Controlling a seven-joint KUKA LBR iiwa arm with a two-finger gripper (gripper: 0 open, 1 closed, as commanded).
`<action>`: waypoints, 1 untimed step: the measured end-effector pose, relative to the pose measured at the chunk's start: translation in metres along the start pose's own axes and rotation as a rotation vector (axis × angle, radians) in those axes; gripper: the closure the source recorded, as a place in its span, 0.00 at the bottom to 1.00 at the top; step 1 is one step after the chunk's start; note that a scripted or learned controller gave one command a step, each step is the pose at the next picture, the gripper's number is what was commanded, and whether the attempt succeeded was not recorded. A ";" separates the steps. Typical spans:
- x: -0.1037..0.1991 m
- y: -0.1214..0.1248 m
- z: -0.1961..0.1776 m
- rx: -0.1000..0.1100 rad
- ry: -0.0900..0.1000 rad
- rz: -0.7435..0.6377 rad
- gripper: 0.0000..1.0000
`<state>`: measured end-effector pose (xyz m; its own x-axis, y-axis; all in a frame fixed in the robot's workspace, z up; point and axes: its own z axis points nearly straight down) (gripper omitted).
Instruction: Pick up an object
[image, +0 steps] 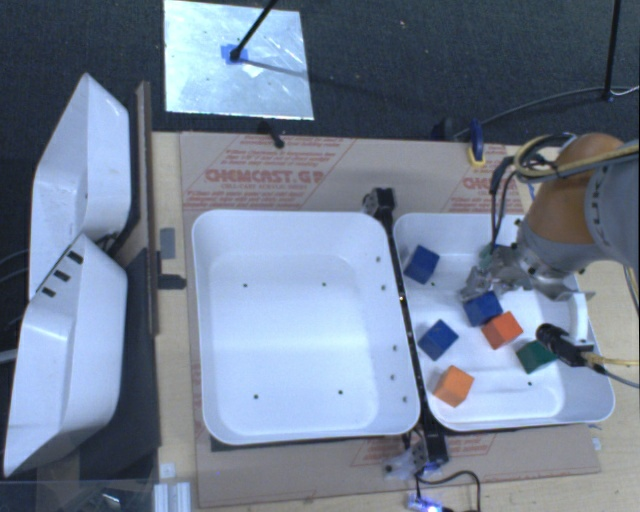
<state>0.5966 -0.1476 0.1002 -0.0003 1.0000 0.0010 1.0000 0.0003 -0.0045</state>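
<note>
Camera view — three blue cubes (421, 264), two orange cubes (453, 385), one green cube (535, 356).

The brown board (300, 170) under the two white bins carries red print. Just above the left bin's (300, 325) far rim, the largest line reads roughly "CHEMCAST GP". Smaller slanted red lines around it, and more red print on the board's strip just below the bins' near rims, are too small to read. Nothing else shows legible writing.
</note>
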 end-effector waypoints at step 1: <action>-0.001 0.011 -0.051 -0.006 -0.001 -0.001 1.00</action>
<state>0.6074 -0.1491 0.1507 -0.0009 1.0000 -0.0002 1.0000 0.0009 0.0015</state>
